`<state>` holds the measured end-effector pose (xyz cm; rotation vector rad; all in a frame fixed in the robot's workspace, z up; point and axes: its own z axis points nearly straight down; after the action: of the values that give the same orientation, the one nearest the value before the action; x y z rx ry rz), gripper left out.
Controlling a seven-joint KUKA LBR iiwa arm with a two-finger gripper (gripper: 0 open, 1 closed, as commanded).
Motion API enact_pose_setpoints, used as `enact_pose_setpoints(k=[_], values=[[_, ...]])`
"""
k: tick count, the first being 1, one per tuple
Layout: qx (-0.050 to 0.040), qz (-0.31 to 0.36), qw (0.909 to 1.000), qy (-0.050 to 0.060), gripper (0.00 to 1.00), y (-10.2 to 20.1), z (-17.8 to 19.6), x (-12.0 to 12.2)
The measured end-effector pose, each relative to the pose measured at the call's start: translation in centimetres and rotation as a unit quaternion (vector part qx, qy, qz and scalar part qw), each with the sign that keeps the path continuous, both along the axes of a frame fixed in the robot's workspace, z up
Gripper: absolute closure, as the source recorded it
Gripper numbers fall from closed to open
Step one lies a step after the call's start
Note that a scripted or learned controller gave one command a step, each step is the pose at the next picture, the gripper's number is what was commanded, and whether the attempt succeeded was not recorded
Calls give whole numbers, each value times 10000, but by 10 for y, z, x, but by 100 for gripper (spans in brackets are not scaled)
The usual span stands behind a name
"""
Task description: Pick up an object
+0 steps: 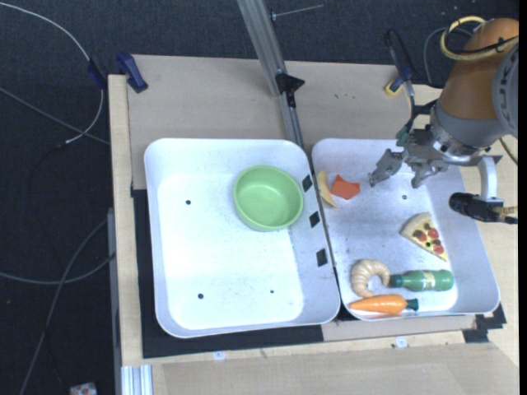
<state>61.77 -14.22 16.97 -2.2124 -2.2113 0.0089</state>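
Note:
My gripper (403, 174) hangs over the far part of the right bin (375, 220), fingers spread apart with nothing between them. To its left lies a small orange-red piece (346, 190) beside a pale yellow slice (326, 189). Nearer the front right rests a pizza slice (425, 234). Along the front edge lie a croissant (368, 275), a green bottle (422, 281) and a carrot (383, 305). A green bowl (268, 197) stands in the left bin (206, 253).
A metal post (265, 35) slants down from the top to the gap between the bins. Blue clamps (130, 72) sit at the bench's far corners. The arm's orange wrist (478, 72) rises at the right.

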Motion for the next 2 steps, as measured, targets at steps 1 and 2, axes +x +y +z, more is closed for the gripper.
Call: enact_pose_setpoints(k=[1,2], values=[[-3,-6,10000,1,0,-9,-57,-1],[-3,-8,10000,-21,0,-9,-71,0]])
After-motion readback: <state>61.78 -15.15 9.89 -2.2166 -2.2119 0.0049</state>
